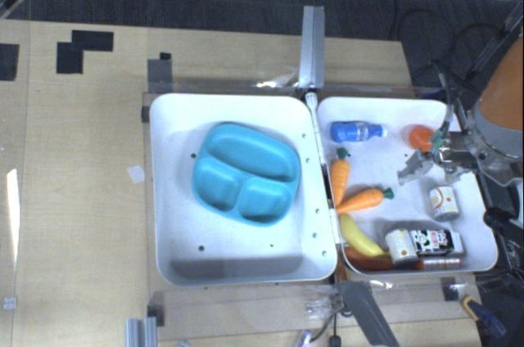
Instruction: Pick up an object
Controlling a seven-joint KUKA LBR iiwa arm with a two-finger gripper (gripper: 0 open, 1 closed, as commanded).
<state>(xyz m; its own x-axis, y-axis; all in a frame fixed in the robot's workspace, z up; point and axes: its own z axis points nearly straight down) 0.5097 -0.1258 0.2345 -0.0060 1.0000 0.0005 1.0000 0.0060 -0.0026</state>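
Nearest the viewer, along the near wall of the right bin, lies a row of goods: a dark red packet against the wall, a black-and-white printed carton on it, a small pale tin touching the carton's left end, and a yellow banana slanting to the tin's left.

Just beyond these, an orange toy carrot with a green top lies slantwise near the bin's left side. A second carrot stands nearly lengthwise against the dividing wall. To the right, a small white cup-shaped pot sits apart from the others.

The gripper hangs over the right bin's middle, above the floor between the pot and the carrots. One grey finger points down and left; whether the pair is spread or pressed together cannot be told. Nothing is seen between them.

Farther back, an orange-red ball lies just beside the wrist, and a blue bottle with a white cap lies on its side near the far wall.

The left bin holds a blue compartmented tray, tilted.
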